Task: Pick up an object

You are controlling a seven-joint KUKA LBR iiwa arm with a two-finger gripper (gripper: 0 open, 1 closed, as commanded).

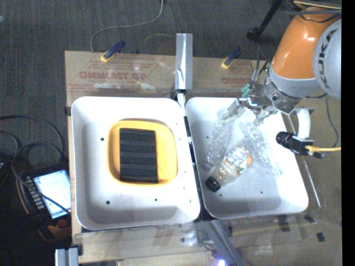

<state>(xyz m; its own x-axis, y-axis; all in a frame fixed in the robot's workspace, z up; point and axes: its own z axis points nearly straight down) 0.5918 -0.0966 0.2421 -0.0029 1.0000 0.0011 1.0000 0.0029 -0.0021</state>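
Clear plastic bottle (230, 168), black cap, lies tilted in right bin (288, 195); below gripper (250, 105), apart; jaws spread wide.

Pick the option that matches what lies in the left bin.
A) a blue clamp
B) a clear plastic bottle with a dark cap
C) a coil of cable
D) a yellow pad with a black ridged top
D: the yellow pad with a black ridged top lies flat in the left bin, while the clear bottle lies in the right bin.

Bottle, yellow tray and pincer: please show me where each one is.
Bottle (233, 165): camera view, on its label, right bin.
Yellow tray (143, 152): camera view, on its black ridged insert, left bin.
Pincer (249, 103): camera view, between its fingertips.
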